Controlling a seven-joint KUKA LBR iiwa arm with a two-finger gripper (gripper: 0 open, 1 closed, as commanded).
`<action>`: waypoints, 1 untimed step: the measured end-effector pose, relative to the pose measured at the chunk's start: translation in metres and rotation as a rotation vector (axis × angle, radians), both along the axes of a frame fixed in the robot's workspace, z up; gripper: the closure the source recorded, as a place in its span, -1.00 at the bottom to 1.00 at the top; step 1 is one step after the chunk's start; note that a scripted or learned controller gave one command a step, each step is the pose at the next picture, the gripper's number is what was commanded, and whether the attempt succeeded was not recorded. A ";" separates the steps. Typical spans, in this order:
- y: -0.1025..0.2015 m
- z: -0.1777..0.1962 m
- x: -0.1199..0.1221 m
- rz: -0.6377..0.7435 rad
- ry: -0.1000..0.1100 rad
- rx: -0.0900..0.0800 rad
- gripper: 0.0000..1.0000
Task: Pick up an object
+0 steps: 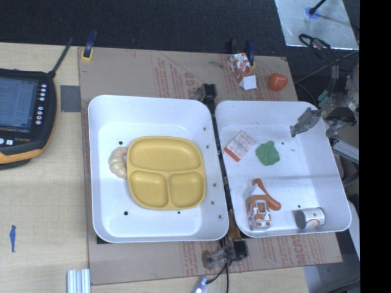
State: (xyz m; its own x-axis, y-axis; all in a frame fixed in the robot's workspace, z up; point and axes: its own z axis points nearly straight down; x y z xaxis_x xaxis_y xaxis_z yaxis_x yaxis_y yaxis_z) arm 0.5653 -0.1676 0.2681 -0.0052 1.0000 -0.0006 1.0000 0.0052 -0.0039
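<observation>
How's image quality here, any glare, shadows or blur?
Camera view: even, soft lighting; faint shadows under the yellow tray and can; mild glare on the white bin walls; gripper near the right edge looks soft, small labels unreadable.

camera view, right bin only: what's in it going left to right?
Flat packet → green lump → small can. The hand hangs over the bin's far right corner. The little carton and the orange piece beside it overlap the packet and lump in left-right span, so I left them out.
</observation>
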 end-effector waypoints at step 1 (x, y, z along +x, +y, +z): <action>0.022 -0.177 0.036 0.001 0.001 -0.001 -1.00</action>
